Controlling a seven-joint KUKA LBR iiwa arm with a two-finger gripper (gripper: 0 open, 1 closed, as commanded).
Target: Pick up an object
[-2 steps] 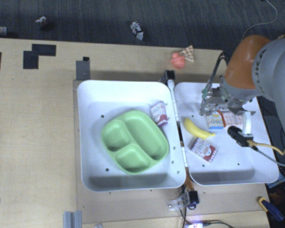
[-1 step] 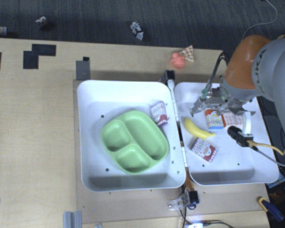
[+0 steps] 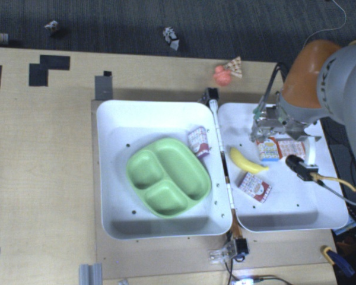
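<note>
Two white bins sit side by side as the gripper [image 3: 266, 130] hangs in the right bin [image 3: 285, 215], jaw state unclear; a banana [image 3: 247, 162] lies just below it, a green plate [image 3: 168, 176] farther left.

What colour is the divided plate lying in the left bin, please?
Light green; the divided plate shows clearly in the camera view.

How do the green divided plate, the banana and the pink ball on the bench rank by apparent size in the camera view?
Largest to smallest:
1. green divided plate, in the left bin
2. banana, in the right bin
3. pink ball, on the bench behind the bins; farther from the camera, though the gap looks clear.
</note>
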